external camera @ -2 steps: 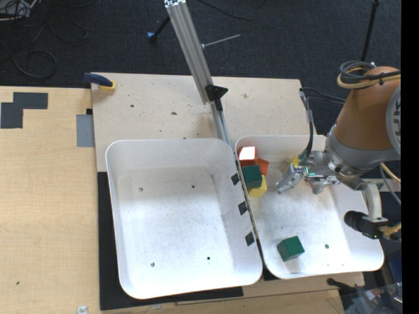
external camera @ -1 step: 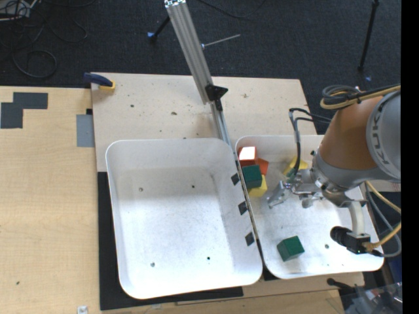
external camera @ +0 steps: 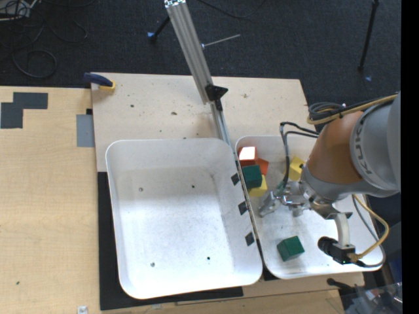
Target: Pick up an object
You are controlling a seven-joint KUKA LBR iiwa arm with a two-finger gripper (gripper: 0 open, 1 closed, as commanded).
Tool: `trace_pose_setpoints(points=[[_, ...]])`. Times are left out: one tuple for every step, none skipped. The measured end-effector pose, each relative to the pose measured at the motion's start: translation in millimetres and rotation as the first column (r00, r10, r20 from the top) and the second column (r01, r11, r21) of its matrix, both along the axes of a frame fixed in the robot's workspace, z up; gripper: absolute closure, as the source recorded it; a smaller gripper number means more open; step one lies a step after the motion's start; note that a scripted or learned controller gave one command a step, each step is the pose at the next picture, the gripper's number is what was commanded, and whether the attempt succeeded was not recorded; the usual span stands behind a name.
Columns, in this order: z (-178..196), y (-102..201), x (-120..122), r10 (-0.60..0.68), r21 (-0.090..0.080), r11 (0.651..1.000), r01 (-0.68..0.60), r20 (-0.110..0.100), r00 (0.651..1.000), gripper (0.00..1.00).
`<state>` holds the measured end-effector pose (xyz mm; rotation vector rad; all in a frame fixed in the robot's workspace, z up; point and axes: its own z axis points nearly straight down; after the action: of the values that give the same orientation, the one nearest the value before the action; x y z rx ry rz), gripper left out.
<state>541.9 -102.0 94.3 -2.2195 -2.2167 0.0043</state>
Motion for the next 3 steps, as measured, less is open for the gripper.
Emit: trace_pose_setpoints(points=[[11.2,-2.6,-0.4,-0.01,0.0,1.0,0.01,0.0,1.0,1.0],[70.7,-2.2,8.2,0.002,-0.002,1.0,-0.002,0.008,1.0,1.0],[132.6,-8.2,6.2,0.001,-0.002,1.0,-0.001,0.009,1.0,1.0]])
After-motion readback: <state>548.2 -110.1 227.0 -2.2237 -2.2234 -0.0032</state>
